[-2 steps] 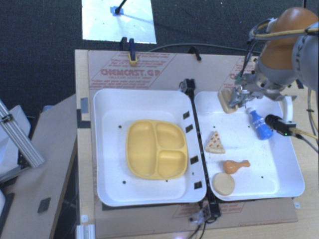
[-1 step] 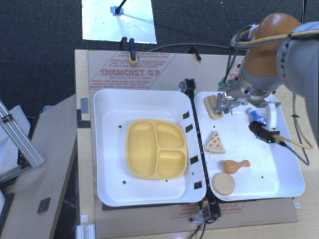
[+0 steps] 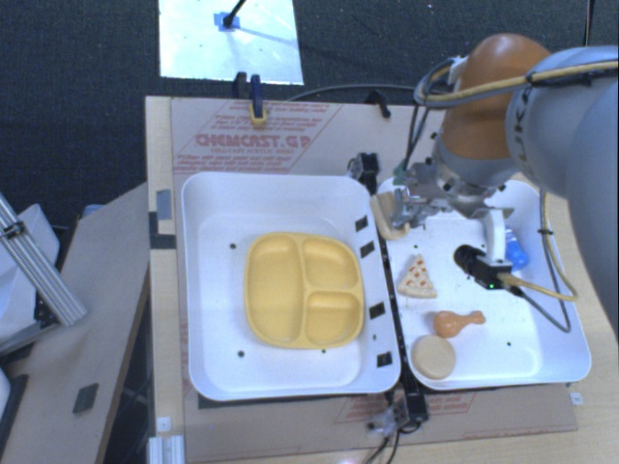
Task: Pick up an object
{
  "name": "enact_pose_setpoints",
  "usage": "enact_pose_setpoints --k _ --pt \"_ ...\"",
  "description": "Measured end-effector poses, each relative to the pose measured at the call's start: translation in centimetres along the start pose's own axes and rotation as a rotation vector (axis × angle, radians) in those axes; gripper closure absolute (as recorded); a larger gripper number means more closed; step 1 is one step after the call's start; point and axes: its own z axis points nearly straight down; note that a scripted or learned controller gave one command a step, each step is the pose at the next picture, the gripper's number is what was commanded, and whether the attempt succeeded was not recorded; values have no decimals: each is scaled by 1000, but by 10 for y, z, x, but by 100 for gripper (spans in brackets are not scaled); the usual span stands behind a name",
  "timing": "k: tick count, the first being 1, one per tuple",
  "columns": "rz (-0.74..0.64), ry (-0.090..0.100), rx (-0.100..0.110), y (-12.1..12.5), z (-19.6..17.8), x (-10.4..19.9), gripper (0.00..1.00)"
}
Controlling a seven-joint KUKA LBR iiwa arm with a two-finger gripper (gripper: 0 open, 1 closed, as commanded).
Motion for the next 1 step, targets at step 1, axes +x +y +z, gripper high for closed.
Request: enact_pose_setpoints --k 1 --pt "-2 1 0 -11 0 58 100"
